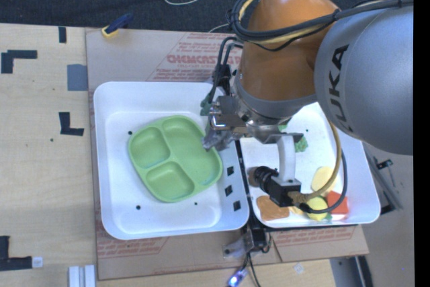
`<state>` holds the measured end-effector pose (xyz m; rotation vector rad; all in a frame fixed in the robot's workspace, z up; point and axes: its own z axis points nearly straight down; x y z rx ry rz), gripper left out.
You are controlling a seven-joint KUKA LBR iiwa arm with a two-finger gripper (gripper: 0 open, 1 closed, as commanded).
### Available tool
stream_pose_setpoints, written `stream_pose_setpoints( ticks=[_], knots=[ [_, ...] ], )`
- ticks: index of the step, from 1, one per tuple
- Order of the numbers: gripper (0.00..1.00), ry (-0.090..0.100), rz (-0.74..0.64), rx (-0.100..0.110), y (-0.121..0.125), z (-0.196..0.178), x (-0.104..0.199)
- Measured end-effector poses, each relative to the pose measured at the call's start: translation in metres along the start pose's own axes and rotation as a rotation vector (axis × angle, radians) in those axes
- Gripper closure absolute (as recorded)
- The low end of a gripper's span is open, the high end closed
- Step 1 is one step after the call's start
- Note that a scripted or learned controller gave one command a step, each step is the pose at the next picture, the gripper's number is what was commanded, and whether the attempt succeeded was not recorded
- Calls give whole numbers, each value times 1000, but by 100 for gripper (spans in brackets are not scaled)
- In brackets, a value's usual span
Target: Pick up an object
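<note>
A light green divided plate (pixel 173 156) lies in the left bin (pixel 114 144), with three compartments facing up. My gripper (pixel 215 134) hangs under the big orange wrist, low over the plate's right rim and close to the wall between the two bins. Whether it touches the plate cannot be told. Nothing is seen held in it. The arm hides most of the right bin (pixel 366 201).
In the right bin a small green piece (pixel 299 143) peeks out beside the arm. At its front lie a yellow item (pixel 325 177), an orange-red item (pixel 334 203) and a brown flat item (pixel 271 211). Brown cardboard lies under both bins.
</note>
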<state>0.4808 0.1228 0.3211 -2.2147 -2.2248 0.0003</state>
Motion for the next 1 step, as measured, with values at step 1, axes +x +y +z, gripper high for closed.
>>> stream_pose_setpoints(
  ticks=[1],
  knots=[
    [100, -2, 4, -5, 22, -51, -22]
  ],
)
